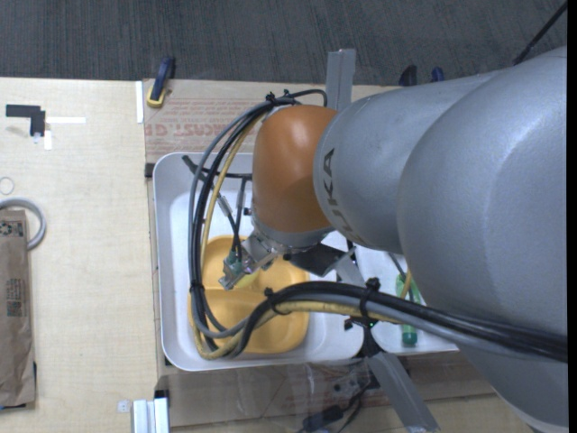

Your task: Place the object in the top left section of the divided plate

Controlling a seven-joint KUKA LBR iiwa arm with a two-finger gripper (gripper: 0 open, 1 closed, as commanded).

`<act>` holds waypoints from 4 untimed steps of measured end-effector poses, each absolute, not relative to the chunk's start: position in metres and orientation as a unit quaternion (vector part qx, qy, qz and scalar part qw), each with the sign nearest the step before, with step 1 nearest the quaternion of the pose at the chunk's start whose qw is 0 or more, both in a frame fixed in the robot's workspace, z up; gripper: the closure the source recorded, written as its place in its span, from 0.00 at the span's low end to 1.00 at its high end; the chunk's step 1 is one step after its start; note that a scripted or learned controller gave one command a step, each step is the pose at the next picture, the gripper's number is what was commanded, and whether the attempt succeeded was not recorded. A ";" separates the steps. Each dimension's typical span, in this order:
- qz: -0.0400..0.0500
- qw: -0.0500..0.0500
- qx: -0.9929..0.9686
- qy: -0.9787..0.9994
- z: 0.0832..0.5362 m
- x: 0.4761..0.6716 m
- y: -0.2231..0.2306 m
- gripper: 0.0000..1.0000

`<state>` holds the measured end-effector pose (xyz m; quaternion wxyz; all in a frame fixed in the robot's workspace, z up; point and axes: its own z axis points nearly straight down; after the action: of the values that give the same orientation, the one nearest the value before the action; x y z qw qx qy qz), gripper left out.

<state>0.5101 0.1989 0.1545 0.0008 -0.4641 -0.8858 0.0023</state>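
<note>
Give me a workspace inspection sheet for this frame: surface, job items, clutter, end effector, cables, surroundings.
Surface: light wooden bench top bearing a shallow white bin.
Job's things: yellow divided plate lies in the bin, mostly covered by the arm; the object to place cannot be told.
Clutter: green item in the neighbouring bin; brown paper bag at the bench's left edge.
End effector: hidden under the orange wrist band; state cannot be told.
Cables: black and yellow cable bundle loops over the plate.
Surroundings: dark grey carpet floor.

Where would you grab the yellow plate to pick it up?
Probably its outer rim on the view's left side, coming down from above. The yellow plate lies flat in the white bin, so only the rim gives an edge to pinch, and the arm covers its middle.
</note>
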 end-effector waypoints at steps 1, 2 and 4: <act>-0.003 -0.004 -0.339 -0.941 0.123 0.516 0.171 1.00; -0.004 -0.008 -0.373 -0.928 0.096 0.545 0.220 1.00; -0.006 -0.016 -0.209 -0.978 0.100 0.490 0.224 1.00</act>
<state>0.4902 0.2241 0.1000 -0.0162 -0.2088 -0.9778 -0.0057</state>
